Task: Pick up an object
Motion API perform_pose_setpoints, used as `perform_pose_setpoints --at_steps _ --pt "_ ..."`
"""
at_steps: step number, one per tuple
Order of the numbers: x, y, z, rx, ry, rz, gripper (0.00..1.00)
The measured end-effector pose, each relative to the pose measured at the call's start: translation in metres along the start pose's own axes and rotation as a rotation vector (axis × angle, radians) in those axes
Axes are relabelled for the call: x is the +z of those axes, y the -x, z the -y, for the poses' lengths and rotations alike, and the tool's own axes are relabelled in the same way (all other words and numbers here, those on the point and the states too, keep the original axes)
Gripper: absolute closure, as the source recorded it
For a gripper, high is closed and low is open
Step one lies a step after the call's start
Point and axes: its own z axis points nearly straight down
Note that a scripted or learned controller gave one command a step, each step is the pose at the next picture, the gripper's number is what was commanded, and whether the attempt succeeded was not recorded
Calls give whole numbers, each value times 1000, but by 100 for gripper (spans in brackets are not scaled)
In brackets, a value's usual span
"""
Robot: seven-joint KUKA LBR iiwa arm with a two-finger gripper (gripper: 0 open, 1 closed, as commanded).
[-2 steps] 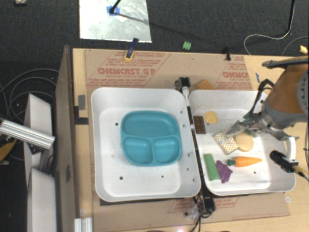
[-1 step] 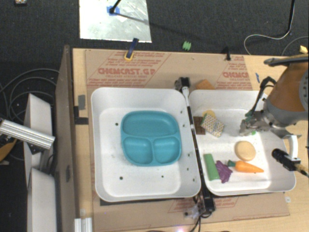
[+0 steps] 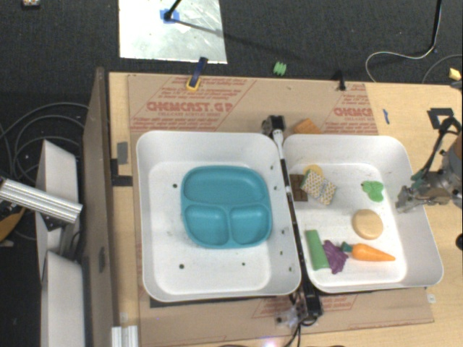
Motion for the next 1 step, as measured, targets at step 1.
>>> perform_pose_setpoints --at_steps 1 --pt "-13 -56 -44 -13 2 -4 100"
